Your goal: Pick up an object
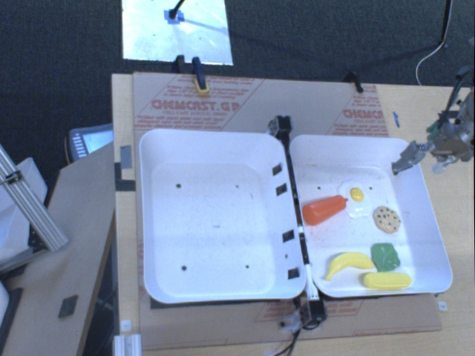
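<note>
The right bin (415,199) holds several toy foods. An orange carrot (324,210) lies near its left wall, with a fried egg (356,195) just right of it and a round cookie (386,219) further right. Along the front lie a yellow banana (349,263), a green piece (384,256) and a yellow oblong piece (387,279). My gripper (421,162) hangs over the bin's back right corner, above and right of the egg. It is open, its fingers spread with nothing between them.
The left bin (148,199) sits beside the right one, with a row of black clips (286,213) along the shared wall. Both rest on a cardboard sheet (245,102). A metal plate (177,21) lies behind the bench, and a cable (438,50) hangs at the upper right.
</note>
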Available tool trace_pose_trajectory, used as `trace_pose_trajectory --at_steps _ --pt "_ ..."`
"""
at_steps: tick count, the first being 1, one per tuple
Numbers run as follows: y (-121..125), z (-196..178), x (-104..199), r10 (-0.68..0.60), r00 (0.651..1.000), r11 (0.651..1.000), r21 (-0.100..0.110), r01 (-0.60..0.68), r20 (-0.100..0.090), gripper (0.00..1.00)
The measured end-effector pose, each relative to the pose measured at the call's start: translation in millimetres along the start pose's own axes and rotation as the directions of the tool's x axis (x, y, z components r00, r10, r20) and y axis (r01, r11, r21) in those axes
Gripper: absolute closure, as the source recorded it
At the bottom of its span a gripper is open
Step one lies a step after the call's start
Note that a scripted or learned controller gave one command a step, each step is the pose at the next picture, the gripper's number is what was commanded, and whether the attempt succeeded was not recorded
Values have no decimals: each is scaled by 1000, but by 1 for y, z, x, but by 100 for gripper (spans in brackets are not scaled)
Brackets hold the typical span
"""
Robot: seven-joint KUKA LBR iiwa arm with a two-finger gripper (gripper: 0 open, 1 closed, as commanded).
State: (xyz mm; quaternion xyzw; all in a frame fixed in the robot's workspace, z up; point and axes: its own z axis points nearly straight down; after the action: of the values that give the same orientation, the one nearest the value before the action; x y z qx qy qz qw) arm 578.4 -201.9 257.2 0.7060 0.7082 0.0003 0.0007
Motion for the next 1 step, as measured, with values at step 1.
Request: trace_pose_trajectory --at_steps 1 --pt "96 -146 35 -8 1000 1000 -22 8 6 0"
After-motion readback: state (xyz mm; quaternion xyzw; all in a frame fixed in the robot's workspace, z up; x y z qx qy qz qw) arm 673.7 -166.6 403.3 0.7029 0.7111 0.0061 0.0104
